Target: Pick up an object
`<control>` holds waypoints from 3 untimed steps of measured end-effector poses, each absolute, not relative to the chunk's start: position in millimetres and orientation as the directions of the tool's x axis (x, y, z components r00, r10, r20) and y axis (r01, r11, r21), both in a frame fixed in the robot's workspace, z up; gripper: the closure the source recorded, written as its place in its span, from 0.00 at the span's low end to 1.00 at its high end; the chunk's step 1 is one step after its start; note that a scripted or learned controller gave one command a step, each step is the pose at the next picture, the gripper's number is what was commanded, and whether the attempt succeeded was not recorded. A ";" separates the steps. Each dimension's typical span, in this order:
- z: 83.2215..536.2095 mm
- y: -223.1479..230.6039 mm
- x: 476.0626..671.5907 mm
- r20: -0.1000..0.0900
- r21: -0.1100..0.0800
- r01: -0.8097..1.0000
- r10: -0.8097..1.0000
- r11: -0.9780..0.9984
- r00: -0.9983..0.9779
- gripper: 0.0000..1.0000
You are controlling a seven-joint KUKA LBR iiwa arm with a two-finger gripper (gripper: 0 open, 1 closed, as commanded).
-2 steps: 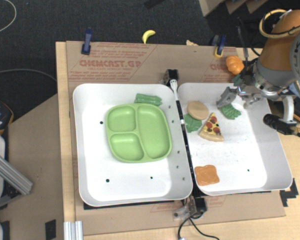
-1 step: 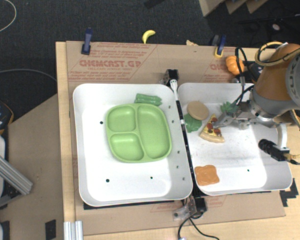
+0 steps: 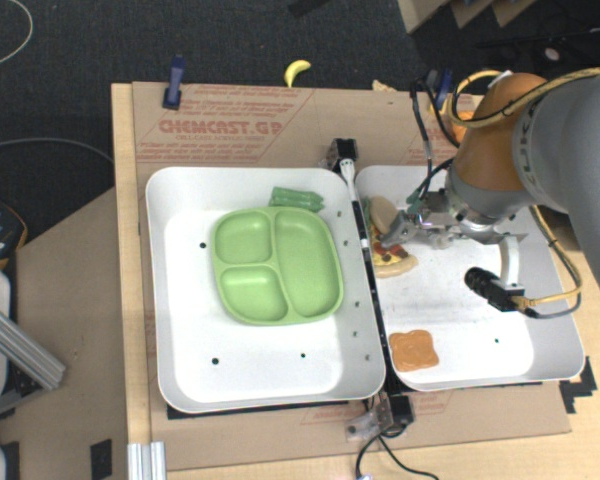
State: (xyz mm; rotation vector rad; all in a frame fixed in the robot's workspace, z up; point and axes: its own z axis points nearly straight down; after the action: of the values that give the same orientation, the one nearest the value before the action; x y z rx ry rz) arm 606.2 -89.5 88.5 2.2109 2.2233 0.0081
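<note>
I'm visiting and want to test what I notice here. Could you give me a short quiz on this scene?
1. True or false: the green divided plate lies in the left bin.
2. Which thing lies nearest the front edge of the right bin? A) the orange-brown flat piece B) the green divided plate C) the yellow banana-like thing
3. Fill in: the pincer is over the right bin's ____ edge, beside the small pile of food-like items.

Key: 1 true; 2 A; 3 left.
</note>
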 end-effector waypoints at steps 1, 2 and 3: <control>99.6 -91.6 606.5 0.002 0.011 1.000 1.000 0.001 -0.001 1.00; 190.5 33.8 601.7 0.007 0.010 1.000 1.000 0.014 -0.014 1.00; 264.3 57.6 530.1 0.003 0.004 1.000 1.000 0.005 -0.005 1.00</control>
State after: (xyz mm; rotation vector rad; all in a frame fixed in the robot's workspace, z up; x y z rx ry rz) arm 530.1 57.6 264.3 2.2156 2.2266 0.0080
